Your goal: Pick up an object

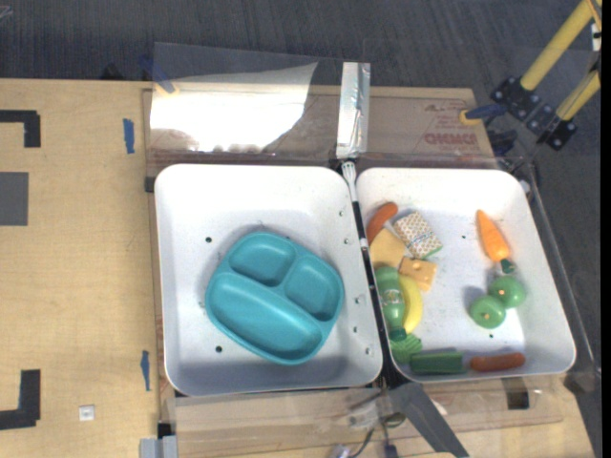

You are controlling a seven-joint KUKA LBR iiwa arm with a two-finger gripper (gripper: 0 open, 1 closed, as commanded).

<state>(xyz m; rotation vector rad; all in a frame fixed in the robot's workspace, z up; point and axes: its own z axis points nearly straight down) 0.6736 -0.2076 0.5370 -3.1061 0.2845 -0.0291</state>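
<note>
Plywood worktop carrying two white bins, all objects at rest in them.

The pick looks not yet begun. The left bin holds a teal divided plate. The right bin, right of centre, holds toy food: a carrot, a green apple, a banana, a cucumber and a sausage along its lower edge. Nothing is lifted; the gripper's state cannot be told, so approach, grasp and lift all remain.
</note>
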